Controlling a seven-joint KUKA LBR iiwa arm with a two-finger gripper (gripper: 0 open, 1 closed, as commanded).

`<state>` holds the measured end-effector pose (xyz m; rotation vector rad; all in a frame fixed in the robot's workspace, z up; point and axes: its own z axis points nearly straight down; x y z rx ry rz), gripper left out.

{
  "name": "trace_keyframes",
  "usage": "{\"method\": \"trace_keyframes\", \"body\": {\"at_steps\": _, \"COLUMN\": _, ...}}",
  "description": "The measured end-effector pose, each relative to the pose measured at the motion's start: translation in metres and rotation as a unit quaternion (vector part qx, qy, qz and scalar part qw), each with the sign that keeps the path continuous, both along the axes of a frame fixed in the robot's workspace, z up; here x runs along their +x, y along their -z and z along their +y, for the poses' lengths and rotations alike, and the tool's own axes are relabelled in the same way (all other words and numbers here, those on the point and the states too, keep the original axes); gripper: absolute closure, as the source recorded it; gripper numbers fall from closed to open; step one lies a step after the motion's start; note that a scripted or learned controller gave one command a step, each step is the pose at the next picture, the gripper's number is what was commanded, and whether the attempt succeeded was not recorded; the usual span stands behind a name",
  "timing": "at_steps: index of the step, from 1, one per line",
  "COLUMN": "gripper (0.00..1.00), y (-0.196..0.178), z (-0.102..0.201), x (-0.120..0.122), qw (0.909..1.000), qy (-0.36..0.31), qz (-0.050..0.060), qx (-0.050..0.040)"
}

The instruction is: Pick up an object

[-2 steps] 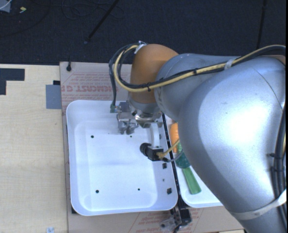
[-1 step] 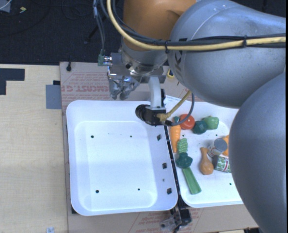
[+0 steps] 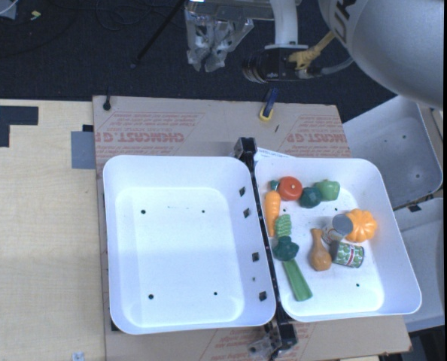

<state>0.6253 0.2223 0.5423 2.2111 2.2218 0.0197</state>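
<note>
The right bin [image 3: 389, 201] holds several toy foods. Among them are an orange carrot [image 3: 272, 207], a red tomato [image 3: 290, 188], a green pepper [image 3: 327, 190], an orange pumpkin [image 3: 361, 226], a small labelled can [image 3: 349, 255], a brown gourd-shaped piece [image 3: 320, 253] and a long green vegetable [image 3: 294, 275]. My gripper [image 3: 211, 57] hangs high beyond the far edge of the bins, over the dark floor, well apart from all the objects. It is open, with nothing between its fingers.
The left bin [image 3: 118, 201] sits beside the right one, with a black divider [image 3: 257, 232] between them. Both rest on a cardboard sheet [image 3: 171, 130] on the wooden bench. A small blue and yellow clip [image 3: 268, 105] lies at the cardboard's far edge.
</note>
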Motion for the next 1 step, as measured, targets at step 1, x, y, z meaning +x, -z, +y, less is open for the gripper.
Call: {"method": "trace_keyframes", "body": {"at_steps": 1, "gripper": 1.0, "y": 0.1341, "z": 0.0028, "x": 0.0055, "qw": 0.9999, "qy": 0.002, "qz": 0.015, "qx": -0.0048}}
